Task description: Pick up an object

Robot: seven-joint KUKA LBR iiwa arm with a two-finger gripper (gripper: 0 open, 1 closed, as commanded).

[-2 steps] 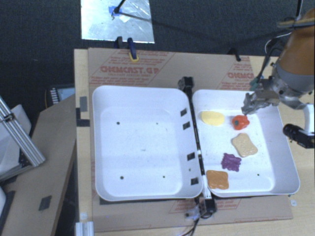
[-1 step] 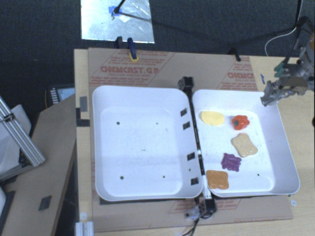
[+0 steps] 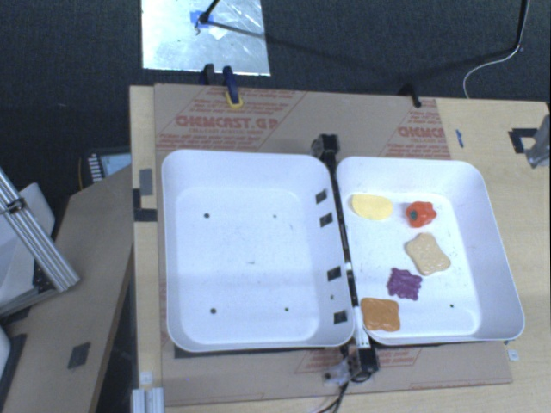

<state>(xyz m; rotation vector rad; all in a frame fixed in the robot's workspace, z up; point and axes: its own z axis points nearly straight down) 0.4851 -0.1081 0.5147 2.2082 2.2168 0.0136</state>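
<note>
Several small items lie in the right bin (image 3: 482, 231). A yellow oval piece (image 3: 371, 206) sits at its far left, and a red piece with a green top (image 3: 420, 214) rests just to the right of it. Below them come a tan lumpy piece (image 3: 427, 254), a purple piece (image 3: 404, 283), and an orange-brown piece (image 3: 380, 314) in the near left corner. A grey part of the arm (image 3: 541, 141) pokes in at the right edge, beyond the bin and well away from the items.
The left bin (image 3: 172, 231) stands beside the right one, joined by a dark divider with clips (image 3: 336, 231). Both rest on a cardboard sheet (image 3: 258, 114). A shiny foil square (image 3: 205, 24) lies on the floor at the back. An aluminium rail (image 3: 30, 235) stands at the left.
</note>
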